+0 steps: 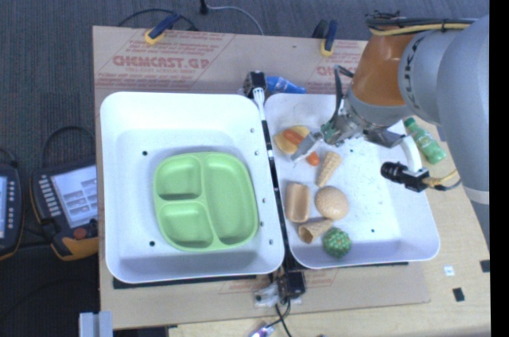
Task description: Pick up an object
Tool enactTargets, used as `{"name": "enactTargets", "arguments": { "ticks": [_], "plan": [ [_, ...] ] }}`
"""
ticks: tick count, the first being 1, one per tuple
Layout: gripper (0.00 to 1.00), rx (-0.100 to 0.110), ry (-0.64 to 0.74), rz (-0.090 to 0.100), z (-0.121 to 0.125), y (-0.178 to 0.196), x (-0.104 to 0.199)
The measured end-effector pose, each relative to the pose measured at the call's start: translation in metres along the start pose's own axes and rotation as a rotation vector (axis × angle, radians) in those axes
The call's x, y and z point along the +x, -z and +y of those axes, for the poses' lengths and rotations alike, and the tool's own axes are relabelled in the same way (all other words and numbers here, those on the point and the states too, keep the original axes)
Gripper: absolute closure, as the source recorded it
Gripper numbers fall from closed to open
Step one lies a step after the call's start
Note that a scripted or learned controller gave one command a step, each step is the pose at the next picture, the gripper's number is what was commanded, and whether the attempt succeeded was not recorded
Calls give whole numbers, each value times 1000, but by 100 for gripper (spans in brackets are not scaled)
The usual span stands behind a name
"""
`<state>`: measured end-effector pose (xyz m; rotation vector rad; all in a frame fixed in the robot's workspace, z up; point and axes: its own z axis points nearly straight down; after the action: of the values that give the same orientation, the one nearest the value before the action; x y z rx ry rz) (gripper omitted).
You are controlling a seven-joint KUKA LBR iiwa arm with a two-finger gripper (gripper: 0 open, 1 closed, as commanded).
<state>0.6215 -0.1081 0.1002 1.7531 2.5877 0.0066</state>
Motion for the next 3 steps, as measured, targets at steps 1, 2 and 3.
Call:
{"name": "enactTargets", "arguments": {
  "ticks": [1,2,3],
  "plan": [
    [0,4,181,0,-12,-11,5],
    [0,0,-85,3,-13,-11,10],
    [100,-2,-86,-1,-13,0,8]
  ]
}}
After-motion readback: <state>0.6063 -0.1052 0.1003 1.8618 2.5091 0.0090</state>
